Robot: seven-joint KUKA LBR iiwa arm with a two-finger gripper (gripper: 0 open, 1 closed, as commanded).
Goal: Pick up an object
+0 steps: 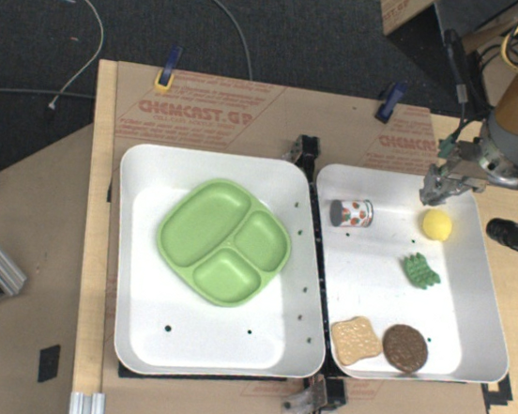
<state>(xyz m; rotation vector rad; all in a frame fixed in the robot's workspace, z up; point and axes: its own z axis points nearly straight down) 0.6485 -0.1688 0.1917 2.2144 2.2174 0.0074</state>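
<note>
Gripper (439,189) hung at upper right of frame, over right bin's (486,279) far edge, just beside yellow ball (437,225). Finger state: could not tell. Nothing seen held. Step judged approach; next move called for descent centred on ball, then closing.

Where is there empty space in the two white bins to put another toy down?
The left bin has bare floor around the green plate, widest along the near edge. In the right bin, the middle is free between the can and the cookies. The far corner is crowded: gripper above the lemon.
</note>
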